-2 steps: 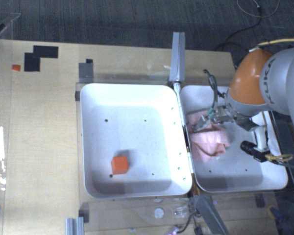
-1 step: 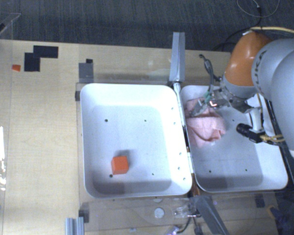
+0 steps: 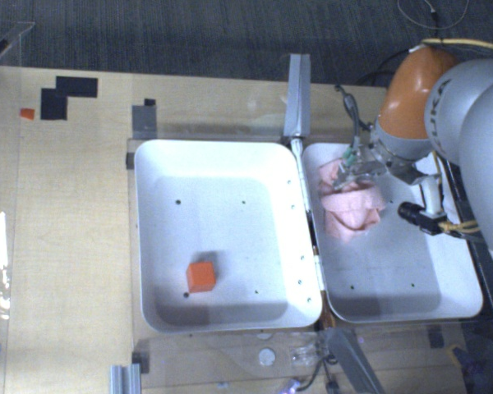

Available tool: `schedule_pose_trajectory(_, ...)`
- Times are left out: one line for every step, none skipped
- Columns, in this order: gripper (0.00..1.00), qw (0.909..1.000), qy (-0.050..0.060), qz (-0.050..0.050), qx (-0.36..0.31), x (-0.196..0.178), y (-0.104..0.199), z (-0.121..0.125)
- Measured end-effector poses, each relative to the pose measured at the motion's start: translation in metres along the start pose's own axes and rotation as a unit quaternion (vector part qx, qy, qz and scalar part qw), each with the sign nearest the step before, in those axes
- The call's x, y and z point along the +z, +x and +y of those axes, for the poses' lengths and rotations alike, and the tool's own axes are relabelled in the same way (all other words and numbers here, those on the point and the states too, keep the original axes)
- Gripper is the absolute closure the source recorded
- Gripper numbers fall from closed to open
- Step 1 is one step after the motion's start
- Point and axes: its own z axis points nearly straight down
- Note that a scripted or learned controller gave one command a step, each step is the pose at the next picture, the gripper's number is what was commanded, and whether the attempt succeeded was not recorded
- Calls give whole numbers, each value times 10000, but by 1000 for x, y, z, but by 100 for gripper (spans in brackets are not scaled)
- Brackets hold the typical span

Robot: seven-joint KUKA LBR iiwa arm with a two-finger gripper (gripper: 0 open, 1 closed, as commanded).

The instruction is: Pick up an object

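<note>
Right now the claw (image 3: 352, 169) is down at the pink soft thing (image 3: 353, 206), which lies just under and in front of it, and I cannot tell its grip, so next it needs a firm pinch and a lift, I think.

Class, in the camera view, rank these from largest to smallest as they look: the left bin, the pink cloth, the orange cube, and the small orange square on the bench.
1. Left bin
2. Pink cloth
3. Orange cube
4. Orange square
</note>
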Motion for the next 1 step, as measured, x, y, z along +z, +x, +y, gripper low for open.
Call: schedule_pose_trajectory(100, 9936, 58, 19, -1129, -82, 44, 35)
